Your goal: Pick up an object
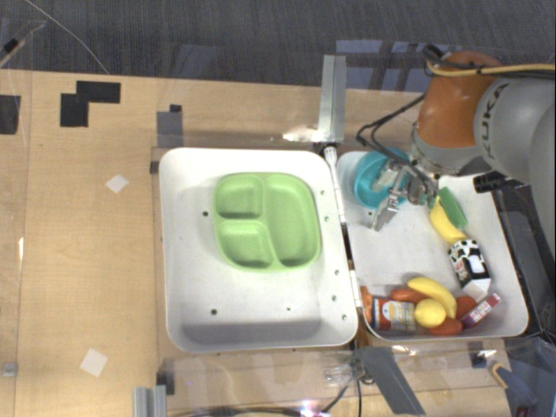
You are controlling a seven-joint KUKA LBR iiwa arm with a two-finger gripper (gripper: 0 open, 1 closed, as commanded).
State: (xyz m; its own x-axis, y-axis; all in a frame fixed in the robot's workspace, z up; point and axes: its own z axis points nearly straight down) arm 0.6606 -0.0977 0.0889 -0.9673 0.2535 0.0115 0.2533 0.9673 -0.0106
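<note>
Camera view: two-finger metal gripper (pixel 393 200) hangs spread and empty beside round teal plastic bowl (pixel 372 179) at right white bin's (pixel 512 259) far-left corner; better centre over bowl rim before closing.

Evenly and brightly lit from overhead, with no hard directional source evident. Soft, short shadows only: a faint grey one along the inner lower wall of the left bin (pixel 252 333) and under the green tray (pixel 265 220). Mild glare on the white bin floors and on the wooden bench (pixel 78 259), plus a small hot spot at the bottom edge. Slightly soft focus throughout; fine detail smeared around the gripper (pixel 395 200). Dark carpet at top noticeably dimmer, low contrast.
</note>
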